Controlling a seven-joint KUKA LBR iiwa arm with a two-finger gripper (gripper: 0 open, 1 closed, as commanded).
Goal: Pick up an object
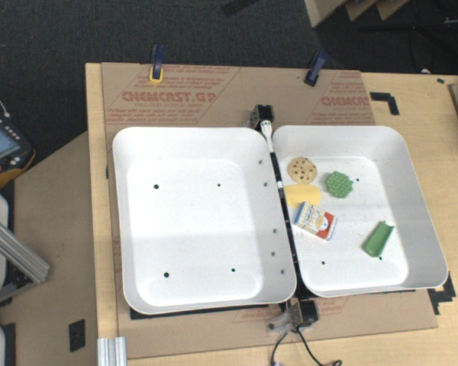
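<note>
Bench point(214, 90) with two bins; right bin point(412, 204) holds cookie point(301, 170), carton point(315, 221).

Left bin point(137, 166) open throughout, right bin point(412, 204) cluttered near divider, far side freer

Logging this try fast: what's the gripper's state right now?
Gripper: not in view, so its state cannot be told; nothing is being held in the bins.

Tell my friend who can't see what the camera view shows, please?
Two shallow white bins sit side by side on a brown board. The right bin holds a round cookie, a bumpy green ball, a yellow piece, a small colourful carton and a green block. The left bin has small dark dots.
</note>
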